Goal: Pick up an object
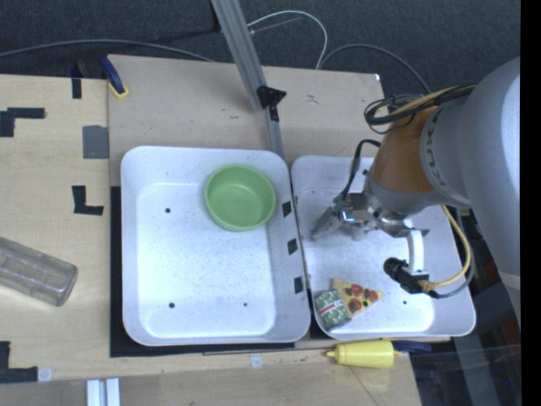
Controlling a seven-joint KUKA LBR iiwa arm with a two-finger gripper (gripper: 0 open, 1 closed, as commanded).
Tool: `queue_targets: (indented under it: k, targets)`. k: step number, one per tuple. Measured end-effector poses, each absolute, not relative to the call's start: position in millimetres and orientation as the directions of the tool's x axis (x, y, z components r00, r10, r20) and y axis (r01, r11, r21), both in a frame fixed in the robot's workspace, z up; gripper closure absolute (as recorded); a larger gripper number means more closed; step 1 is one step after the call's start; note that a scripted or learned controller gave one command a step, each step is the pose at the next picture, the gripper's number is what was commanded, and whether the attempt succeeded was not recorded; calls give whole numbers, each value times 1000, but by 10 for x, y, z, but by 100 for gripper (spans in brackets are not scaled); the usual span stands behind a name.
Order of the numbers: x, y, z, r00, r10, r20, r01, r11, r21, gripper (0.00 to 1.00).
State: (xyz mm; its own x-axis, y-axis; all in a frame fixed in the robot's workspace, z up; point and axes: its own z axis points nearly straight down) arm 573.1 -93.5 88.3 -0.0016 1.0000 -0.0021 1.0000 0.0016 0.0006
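A green bowl [240, 196] sits upright in the back right part of the left bin [152, 311]. In the right bin [448, 315], a toy pizza slice [357, 295] lies near the front, touching a small green patterned packet [331, 308] at its left. My gripper [325, 225] hangs over the left middle of the right bin, pointing left, behind the pizza slice and packet. Its fingers [321, 223] look close together with nothing seen between them.
A yellow bottle [365, 354] lies on the bench just in front of the right bin. A clear plastic tumbler [34, 271] lies at the far left. A grey pole [245, 49] slants down to the bins' back edge. Cables loop behind the arm.
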Motion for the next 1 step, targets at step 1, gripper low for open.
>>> queue_targets:
  k: [1]
  targets:
    - [5732, -925, 996, -3, 1000, 0, 1000, 3, 0, 100]
